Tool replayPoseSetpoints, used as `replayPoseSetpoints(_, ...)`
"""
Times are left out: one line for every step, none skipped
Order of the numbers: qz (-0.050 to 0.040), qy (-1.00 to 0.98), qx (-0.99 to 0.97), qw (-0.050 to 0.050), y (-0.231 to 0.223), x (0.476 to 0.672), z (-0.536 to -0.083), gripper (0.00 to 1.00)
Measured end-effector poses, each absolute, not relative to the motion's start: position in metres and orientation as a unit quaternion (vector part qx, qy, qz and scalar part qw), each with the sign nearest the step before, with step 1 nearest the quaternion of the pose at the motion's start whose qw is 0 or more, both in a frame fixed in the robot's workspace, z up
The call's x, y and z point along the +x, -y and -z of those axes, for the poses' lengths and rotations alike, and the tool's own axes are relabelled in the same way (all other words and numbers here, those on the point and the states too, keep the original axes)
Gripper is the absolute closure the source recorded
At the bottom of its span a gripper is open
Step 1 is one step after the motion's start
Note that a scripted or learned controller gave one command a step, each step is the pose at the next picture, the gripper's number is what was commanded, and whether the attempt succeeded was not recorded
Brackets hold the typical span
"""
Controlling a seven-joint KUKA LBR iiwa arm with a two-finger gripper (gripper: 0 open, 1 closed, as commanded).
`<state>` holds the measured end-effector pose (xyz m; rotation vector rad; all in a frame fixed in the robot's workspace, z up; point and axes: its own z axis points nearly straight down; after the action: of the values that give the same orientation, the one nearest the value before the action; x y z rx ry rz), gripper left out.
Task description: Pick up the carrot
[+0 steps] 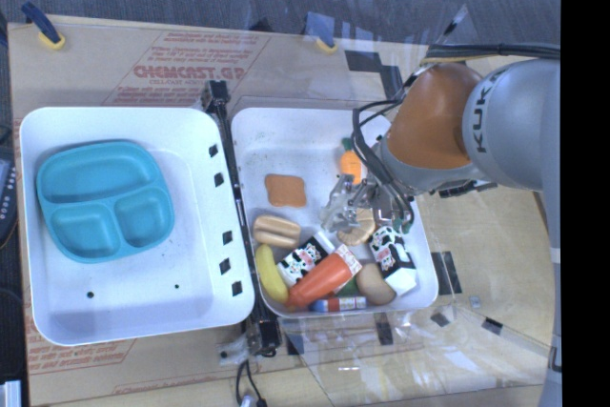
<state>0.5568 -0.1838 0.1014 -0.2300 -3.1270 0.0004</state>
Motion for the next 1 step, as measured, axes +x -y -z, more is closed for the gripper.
replayPoseSetpoints(0.0009, 0.994, -0.107, -0.009, 0.1085, 0.6177, -0.2306, 1.0)
